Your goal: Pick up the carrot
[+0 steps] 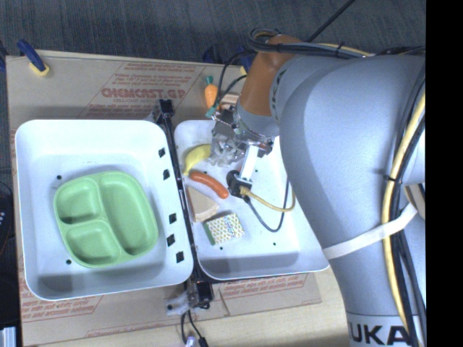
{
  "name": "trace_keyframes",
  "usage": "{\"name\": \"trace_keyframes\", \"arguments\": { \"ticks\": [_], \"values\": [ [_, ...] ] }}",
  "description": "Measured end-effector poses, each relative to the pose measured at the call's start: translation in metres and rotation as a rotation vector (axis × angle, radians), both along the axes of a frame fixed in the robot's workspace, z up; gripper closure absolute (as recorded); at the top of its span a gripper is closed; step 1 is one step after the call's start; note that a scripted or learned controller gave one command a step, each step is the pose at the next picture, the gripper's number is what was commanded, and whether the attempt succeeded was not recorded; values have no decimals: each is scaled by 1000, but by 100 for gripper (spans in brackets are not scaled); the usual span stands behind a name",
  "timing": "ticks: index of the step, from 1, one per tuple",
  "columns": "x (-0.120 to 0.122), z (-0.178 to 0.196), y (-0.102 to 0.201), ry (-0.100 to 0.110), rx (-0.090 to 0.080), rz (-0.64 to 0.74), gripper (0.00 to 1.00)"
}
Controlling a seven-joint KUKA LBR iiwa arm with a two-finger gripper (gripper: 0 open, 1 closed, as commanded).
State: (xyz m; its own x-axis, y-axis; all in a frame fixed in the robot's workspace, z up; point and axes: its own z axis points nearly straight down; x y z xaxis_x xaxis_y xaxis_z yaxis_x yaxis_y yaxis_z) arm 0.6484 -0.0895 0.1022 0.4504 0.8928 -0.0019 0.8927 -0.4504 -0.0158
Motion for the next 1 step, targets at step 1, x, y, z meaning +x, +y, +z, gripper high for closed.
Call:
{"name": "trace_keyframes", "arguments": {
  "ticks": [1],
  "values": [
    [8, 126, 84, -14, -3, 31, 100]
  ]
}}
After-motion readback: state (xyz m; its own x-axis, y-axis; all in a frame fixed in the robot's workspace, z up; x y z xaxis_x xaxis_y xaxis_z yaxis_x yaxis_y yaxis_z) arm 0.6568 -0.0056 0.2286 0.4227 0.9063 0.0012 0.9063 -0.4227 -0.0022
